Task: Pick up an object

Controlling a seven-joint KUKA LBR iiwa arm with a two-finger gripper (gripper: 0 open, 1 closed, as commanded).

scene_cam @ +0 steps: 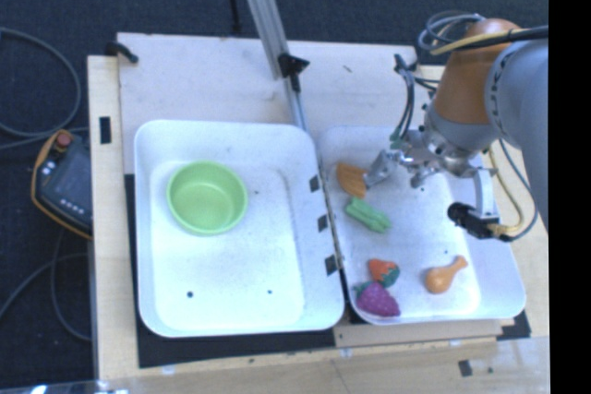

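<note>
Orange toy (350,179) lies just left of the end effector (399,169), whose spread fingers hold nothing; the approach is underway, and next comes lowering over it and closing.

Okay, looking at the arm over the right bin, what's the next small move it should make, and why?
Probably shift the end effector slightly toward the bin divider and lower it: it hangs in the right bin beside the orange toy, with nothing visibly held and the green toy just below.
</note>
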